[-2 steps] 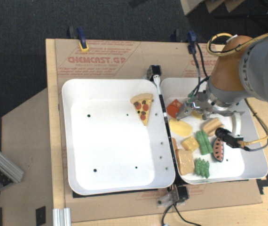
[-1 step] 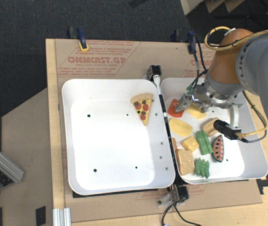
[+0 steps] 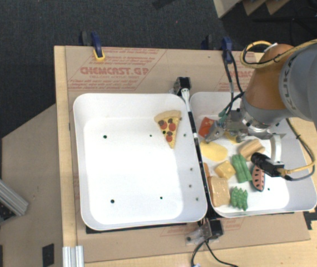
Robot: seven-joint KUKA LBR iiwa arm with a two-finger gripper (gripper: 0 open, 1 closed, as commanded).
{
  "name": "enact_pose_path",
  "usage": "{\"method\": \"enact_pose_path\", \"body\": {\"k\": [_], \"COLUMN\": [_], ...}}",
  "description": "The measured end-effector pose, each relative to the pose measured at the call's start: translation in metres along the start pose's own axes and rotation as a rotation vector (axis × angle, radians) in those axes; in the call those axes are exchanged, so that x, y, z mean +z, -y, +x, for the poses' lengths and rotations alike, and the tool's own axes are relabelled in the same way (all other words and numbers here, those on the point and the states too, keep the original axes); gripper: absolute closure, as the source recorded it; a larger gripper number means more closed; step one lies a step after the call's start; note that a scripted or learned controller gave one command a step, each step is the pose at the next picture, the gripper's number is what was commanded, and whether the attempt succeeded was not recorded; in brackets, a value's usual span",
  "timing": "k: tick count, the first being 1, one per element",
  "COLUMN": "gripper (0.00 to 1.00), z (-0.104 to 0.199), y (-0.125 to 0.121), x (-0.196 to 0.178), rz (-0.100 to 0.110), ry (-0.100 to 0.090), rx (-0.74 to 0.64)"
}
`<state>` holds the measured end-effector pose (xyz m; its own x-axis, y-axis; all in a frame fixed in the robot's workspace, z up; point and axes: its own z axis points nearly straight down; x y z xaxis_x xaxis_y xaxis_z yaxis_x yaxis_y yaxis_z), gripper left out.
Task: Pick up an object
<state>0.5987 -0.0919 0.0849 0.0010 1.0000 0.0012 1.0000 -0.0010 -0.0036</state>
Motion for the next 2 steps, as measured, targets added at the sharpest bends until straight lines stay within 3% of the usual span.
{"method": "enact_pose_path", "body": {"k": [1,2], "gripper": [0.00,0.00], "z": [-0.007,0.001], "y": [-0.056,-0.068], "x": [-0.001,0.000], "rz": [-0.010,-0.007], "ry": [0.003,0.002], "rx": [-0.003,-0.002]}}
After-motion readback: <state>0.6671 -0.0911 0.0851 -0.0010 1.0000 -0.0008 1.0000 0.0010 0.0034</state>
